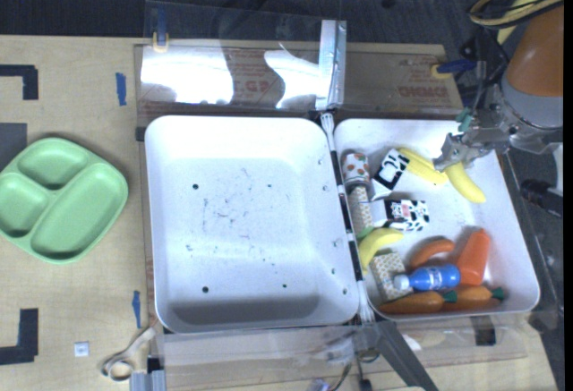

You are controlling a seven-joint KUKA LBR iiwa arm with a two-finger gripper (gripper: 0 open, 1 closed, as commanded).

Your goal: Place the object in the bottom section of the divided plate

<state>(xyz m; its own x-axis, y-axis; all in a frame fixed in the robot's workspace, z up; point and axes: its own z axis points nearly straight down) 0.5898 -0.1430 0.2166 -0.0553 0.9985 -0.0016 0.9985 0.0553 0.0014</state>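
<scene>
The green divided plate [20,237] lies on the wooden bench at the far left, outside both bins. It has two small sections at its upper left and one large section at its lower right. My gripper [455,150] hangs over the back of the right bin [522,228], right above a yellow banana [469,185]. A second yellow piece [419,166] lies just to its left. The view does not show whether anything is held.
The right bin also holds a black-and-white box [389,168], a cow-patterned toy [408,214], another banana [380,242], a blue bottle [431,277], a carrot [439,299] and orange items [474,255]. The left bin [242,219] lies between it and the plate.
</scene>
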